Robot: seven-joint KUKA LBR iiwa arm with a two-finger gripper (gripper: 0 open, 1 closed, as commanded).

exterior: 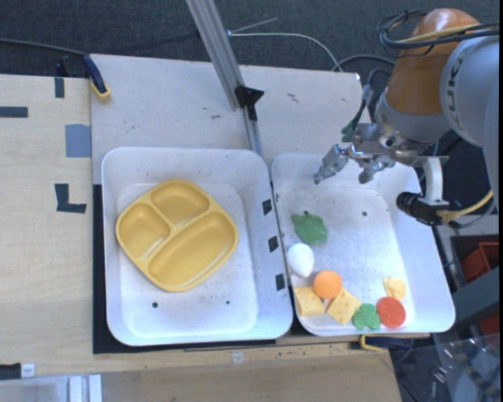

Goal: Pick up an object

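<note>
Arm is reaching in from the right, gripper (350, 166) hanging over the far end of the right bin (419, 249). Fingers look spread, one tip at left (323, 172) and the other near (370, 172), with bare bin floor between them. Moderately wide, holding nothing, touching nothing as far as I can judge from this slant.

All the candidates are sitting in the right bin, toward its near end. Green leafy piece (309, 227) is lying alone mid-bin, nearest to the gripper. White egg (300, 260) is sitting against the left wall. Orange ball (327, 285) is touching the yellow cheese blocks (329, 304). Small green piece (367, 316), red tomato (391, 311) and small yellow piece (395, 287) are crowding the near right corner.

Left bin (126, 308) is carrying the yellow divided tray (177, 234), likely there as clutter or a drop target, not an easy grasp.

My read: approach stage, no pick yet. Green leafy piece is probably the cleanest target since it's isolated; the clustered ones risk a two-item or glancing grab. It looks flat, though, so fingers could skate over it.
</note>
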